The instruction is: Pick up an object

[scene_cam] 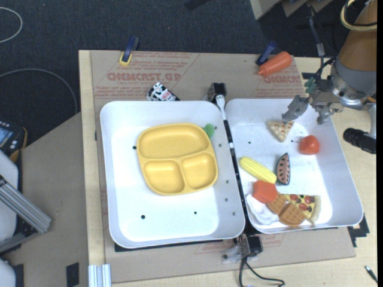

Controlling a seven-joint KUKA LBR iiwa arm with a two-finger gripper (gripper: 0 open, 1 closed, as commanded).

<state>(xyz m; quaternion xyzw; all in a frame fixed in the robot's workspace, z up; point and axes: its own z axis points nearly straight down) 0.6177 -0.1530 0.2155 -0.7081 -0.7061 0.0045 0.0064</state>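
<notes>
My gripper [307, 114] hangs over the far part of the right bin [341, 178]. Its two grey fingers are spread open with nothing between them. The left fingertip [291, 113] is just above a tan wedge-shaped toy [279, 130]. A red tomato [309, 144] lies a little in front of the gripper. Nearer the front lie a yellow corn cob [258, 169], a watermelon slice [282, 168], an orange-red piece [264, 191], a waffle [286, 208] and a pizza slice [305, 202] on a white cloth [256, 213].
The left bin [119, 208] holds a yellow divided plate [176, 158] with a small green item [209, 130] at its far right edge. On the cardboard behind the bins lie an orange carrot [275, 63], a black-and-white toy [161, 92] and a blue-yellow clamp [127, 51].
</notes>
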